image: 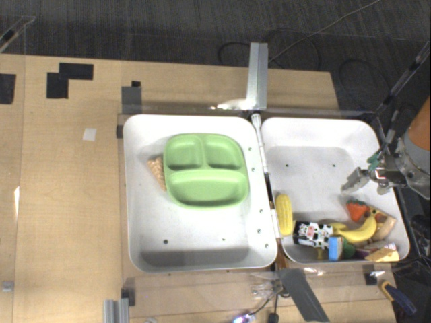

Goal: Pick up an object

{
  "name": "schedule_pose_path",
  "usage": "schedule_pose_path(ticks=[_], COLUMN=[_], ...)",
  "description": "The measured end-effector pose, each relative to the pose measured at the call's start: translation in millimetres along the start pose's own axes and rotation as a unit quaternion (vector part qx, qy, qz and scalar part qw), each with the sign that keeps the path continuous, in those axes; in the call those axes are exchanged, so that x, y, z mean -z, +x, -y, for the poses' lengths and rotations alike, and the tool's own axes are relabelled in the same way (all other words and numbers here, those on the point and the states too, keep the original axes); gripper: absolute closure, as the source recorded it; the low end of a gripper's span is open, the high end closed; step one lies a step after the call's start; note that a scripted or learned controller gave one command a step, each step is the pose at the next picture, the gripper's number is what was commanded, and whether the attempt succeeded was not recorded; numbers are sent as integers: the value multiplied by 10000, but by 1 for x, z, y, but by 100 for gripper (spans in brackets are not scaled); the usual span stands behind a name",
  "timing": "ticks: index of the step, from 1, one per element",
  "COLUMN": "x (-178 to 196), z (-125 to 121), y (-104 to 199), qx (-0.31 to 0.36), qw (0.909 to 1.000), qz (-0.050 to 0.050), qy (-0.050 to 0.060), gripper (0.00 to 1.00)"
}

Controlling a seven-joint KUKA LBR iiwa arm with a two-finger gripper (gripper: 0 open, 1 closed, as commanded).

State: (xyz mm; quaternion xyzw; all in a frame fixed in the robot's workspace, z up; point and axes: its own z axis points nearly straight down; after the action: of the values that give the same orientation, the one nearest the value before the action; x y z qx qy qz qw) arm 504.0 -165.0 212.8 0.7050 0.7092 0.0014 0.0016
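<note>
My gripper [369, 180] hangs over the right side of the right bin [310, 147], its fingers open with nothing between them. Just below it lies an orange toy piece [357, 211]. A banana [361, 231] curves beside that, with a tan piece [386, 227] to its right. Along the bin's front wall lie a yellow corn cob [285, 214], a black-and-white cow-patterned item [314, 233], a blue block [333, 248] and a beige wedge [384, 254]. The arm's orange band [421, 130] shows at the right edge.
The left bin [195, 244] holds a green divided plate [205, 169] with a tan waffle-like piece [156, 172] sticking out from under its left side. A metal post [258, 76] stands behind the rim where the two bins meet. Cables run across the dark floor behind the bench.
</note>
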Motion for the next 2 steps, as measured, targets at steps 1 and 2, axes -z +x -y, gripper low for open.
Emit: schedule_pose_path(ticks=[1,2], x=[-118,-122], z=[-26,-86], y=[-37,2], qx=[358,373], qw=[9994,9993], qz=[5,9], qy=[-12,-63], gripper=[0,0])
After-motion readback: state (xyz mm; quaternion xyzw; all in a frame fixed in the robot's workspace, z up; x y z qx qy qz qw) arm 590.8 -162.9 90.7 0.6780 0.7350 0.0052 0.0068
